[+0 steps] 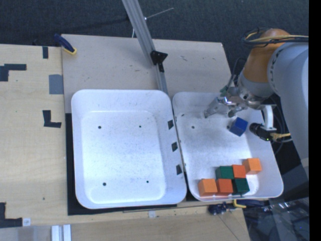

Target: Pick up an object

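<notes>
Orange and green blocks [228,179] cluster lower right. Small blue cube [238,126] lies in right white bin [198,144], just below metal two-finger gripper [220,107]; finger state unclear. Approach step: descend over cube.
</notes>
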